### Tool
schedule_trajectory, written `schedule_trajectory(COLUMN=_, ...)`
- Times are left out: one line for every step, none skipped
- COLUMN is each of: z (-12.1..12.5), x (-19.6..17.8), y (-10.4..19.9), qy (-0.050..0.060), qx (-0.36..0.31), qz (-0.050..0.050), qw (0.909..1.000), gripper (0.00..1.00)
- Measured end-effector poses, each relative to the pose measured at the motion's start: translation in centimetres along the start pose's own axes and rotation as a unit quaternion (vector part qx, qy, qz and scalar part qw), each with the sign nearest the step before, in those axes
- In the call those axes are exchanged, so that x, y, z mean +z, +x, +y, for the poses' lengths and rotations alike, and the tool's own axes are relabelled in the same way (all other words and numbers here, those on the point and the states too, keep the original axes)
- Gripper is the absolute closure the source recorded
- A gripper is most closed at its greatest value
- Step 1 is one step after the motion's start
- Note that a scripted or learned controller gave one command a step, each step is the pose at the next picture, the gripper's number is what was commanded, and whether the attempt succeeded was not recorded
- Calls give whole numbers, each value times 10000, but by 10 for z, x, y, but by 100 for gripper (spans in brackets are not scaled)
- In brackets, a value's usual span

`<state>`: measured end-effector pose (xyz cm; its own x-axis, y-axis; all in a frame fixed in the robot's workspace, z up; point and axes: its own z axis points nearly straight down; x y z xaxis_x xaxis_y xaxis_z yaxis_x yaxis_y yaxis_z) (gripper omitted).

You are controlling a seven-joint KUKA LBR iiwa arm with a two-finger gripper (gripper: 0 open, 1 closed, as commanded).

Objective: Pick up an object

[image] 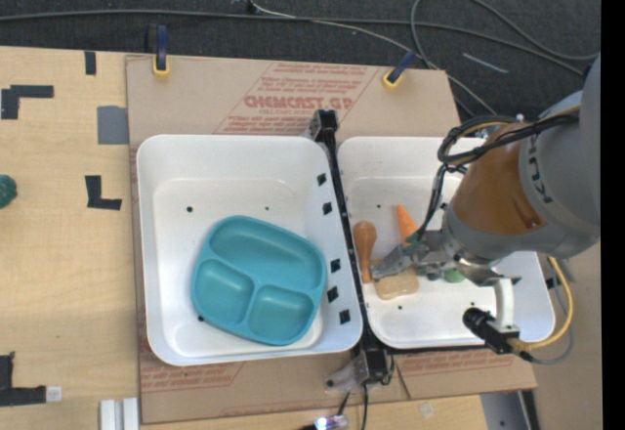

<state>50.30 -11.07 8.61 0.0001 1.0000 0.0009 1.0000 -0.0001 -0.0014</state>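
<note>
Over on the left, the left bin (156, 223) carries one thing, a teal divided plate (258, 279) lying flat toward its front, well away from the action. It looks parked there, out of play. Between the bins runs a black divider (337, 223), and just right of it in the right bin (386, 159) lies a tan wooden stick (364, 247), close against that wall, which would leave little room for a finger on its left side. Next comes an orange carrot-like piece (404, 220) and, below it, a pale beige block (395, 287). The gripper (408, 260) is down low among these three, right at the block's top edge, so the block seems the likely target. Whether the jaws are spread or pinching anything, I cannot tell; the metal blurs into the clutter. A small green thing (451, 274) peeks out beside the wrist. The arm's orange band (493, 193) hangs over the bin's right half, hiding whatever lies beneath it.
</note>
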Motion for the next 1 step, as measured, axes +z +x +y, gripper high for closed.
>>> schedule_trajectory(z=3, x=-13, y=-1, qy=-52, qx=4, qz=-19, qw=10000, gripper=100)
